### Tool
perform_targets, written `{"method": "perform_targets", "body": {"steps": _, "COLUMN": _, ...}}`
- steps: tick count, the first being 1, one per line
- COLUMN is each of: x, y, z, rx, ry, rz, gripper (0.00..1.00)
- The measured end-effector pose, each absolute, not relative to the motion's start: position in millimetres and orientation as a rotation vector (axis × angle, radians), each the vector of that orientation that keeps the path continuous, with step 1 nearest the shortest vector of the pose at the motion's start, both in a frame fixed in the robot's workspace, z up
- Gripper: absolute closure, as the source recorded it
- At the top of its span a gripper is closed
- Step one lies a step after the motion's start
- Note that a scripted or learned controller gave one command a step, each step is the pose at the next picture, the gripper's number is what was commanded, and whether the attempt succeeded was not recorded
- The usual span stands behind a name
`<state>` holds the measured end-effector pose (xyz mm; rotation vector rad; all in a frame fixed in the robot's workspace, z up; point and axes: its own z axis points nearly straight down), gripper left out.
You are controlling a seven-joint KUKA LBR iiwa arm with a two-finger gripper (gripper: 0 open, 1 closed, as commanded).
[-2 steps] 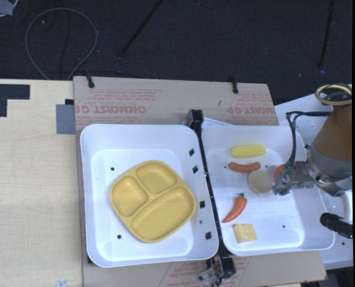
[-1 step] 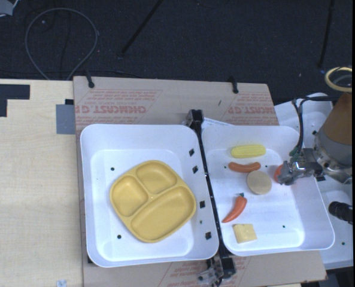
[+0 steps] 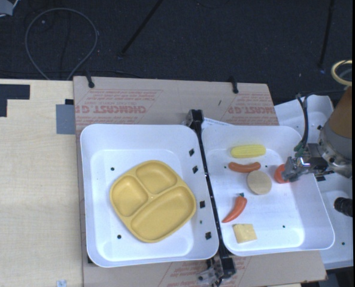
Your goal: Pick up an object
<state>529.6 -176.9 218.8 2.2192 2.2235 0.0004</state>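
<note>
The pale wooden worktop (image 3: 27,178) is carrying a brown cardboard sheet (image 3: 171,103) with red print. Two shallow white bins are sitting side by side on that sheet, the left bin (image 3: 99,148) and the right bin (image 3: 312,229) touching along a black divider (image 3: 205,184).

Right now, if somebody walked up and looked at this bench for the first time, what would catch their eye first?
Probably the yellow divided plate, sitting alone in the left bin and tilted against its edges. Next, the cluster of toy food in the right bin: a corn cob at the top, a sausage just below it, a tan round disc, a chili pepper and a cheese wedge. The gripper sits at that bin's right side, right by a red object.
</note>
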Motion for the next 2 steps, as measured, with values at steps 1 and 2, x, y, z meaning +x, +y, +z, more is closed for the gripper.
{"method": "perform_targets", "body": {"steps": 1, "x": 550.6, "y": -125.0, "z": 212.6, "rx": 2.218, "ry": 2.229, "rz": 0.0, "gripper": 1.0}}
{"method": "perform_targets", "body": {"steps": 2, "x": 559.7, "y": -76.2, "z": 204.0, "rx": 2.221, "ry": 2.23, "rz": -0.002, "gripper": 1.0}}
